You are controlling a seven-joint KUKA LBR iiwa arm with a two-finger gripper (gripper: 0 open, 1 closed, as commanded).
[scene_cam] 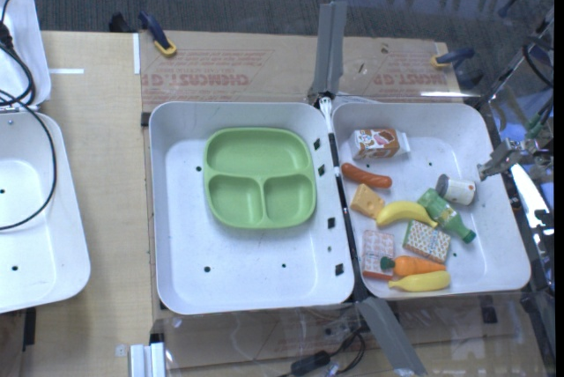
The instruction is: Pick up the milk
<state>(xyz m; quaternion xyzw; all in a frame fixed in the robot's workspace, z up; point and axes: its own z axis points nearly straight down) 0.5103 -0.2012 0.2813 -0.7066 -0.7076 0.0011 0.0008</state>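
The milk (381,144) is a small white carton with red-brown print. It lies on its side near the back left of the right bin (490,133). My gripper (495,164) hangs over the right rim of that bin, well to the right of the milk and apart from it. Nothing shows in its grasp.
The right bin also holds a sausage (366,176), a cheese wedge (367,201), a banana (404,211), a green bottle (446,216), a white cup (457,188), small boxes (426,240) and a carrot (417,265). A green divided plate (260,176) sits in the left bin (176,217).
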